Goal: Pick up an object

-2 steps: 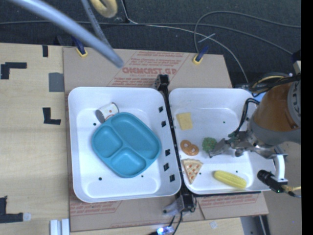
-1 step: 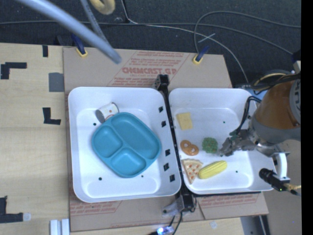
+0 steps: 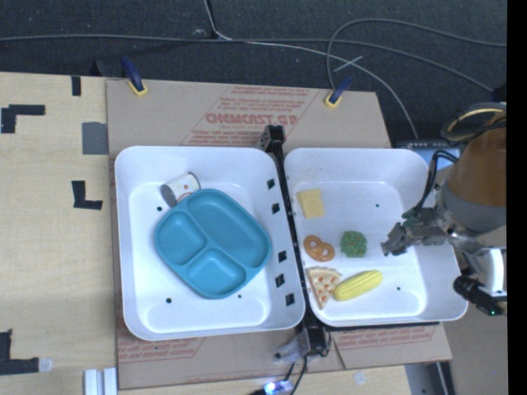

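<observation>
Hovering near the right bin's [image 3: 362,159] right edge, the gripper [image 3: 394,243] sits beside broccoli [image 3: 353,243] and corn [image 3: 356,285]; finger state unclear.

Two white bins [image 3: 132,245] sit side by side. One blue divided plate [image 3: 212,243] and one small cup [image 3: 179,188] lie in the left bin. The right bin holds five toy foods: one cheese slice [image 3: 310,204], one pretzel [image 3: 318,248], one broccoli [image 3: 353,243], one corn cob [image 3: 357,285], one pizza slice [image 3: 323,283]

Robotics lab bench — clamped cardboard [image 3: 255,109], loose cables [image 3: 362,44], taped markers [image 3: 23,115].
</observation>
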Robot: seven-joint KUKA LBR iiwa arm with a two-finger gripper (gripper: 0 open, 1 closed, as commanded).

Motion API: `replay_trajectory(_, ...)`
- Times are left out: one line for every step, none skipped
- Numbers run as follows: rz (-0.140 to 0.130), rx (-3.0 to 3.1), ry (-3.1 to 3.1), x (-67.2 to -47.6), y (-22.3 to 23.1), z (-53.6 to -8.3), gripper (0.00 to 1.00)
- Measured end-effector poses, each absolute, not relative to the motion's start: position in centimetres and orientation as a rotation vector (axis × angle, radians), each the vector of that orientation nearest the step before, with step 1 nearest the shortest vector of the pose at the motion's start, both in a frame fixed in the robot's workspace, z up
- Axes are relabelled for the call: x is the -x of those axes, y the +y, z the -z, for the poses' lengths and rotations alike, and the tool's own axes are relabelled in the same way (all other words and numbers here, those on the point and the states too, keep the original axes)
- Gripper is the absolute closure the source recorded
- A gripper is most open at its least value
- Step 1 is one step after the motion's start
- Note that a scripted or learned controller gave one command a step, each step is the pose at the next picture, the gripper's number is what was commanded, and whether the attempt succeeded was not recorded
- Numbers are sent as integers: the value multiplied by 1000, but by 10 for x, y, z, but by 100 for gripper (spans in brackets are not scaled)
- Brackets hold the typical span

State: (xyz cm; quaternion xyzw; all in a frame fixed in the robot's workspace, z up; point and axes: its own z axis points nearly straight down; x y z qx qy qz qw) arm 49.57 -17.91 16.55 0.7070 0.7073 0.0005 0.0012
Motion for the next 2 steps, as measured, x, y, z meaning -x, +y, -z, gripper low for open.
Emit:
replay_trajectory(-1,-2219,2221,-486,-181,-219,100)
replay_trajectory(-2,-2216,2221,-488,-181,-272,100)
